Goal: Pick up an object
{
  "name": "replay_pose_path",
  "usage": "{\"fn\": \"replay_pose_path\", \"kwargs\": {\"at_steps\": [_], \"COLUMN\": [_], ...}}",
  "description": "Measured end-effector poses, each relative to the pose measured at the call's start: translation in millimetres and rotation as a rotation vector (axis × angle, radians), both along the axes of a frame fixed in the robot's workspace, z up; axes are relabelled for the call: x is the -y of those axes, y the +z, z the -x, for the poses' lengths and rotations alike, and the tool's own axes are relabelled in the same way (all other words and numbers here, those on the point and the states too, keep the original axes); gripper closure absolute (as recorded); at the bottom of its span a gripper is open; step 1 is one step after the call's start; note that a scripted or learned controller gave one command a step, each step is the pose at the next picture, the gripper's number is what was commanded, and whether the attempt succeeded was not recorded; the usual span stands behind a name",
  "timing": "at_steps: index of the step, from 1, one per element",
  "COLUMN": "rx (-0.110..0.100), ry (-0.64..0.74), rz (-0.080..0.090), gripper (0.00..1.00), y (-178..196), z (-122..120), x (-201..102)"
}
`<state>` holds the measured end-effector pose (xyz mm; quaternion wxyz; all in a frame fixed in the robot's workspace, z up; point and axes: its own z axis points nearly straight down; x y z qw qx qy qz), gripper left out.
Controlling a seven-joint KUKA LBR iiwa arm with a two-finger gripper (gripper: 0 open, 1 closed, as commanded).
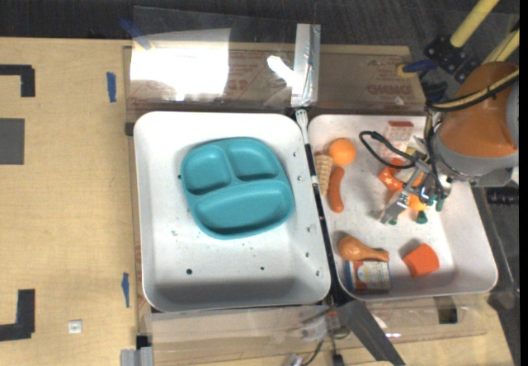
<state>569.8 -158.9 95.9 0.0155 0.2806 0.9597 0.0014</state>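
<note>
My gripper [402,198] hangs low over the middle of the right bin [470,274], at the end of the grey arm with the orange band [477,119]. Right under it lies a small orange item with green bits [391,179], partly hidden by the gripper; whether they touch is unclear. Other objects lie in this bin: an orange ball [342,151], a waffle cone [323,166], an orange sausage [336,190], a drumstick [360,249], a can [368,275] and an orange block [421,260].
The left bin [165,265] holds a teal divided plate [238,185]. A white and red packet [400,130] lies at the far edge of the right bin. A black cable [375,144] loops beside the wrist. Clear plastic sheeting [214,68] stands behind the bins.
</note>
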Motion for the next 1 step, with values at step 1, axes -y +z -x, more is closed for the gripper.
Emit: {"fn": "replay_pose_path", "kwargs": {"at_steps": [1], "rx": [0.000], "ry": [-0.092], "rz": [-0.002], "gripper": [0.00], "y": [0.2], "z": [19.9], "x": [-7.3]}}
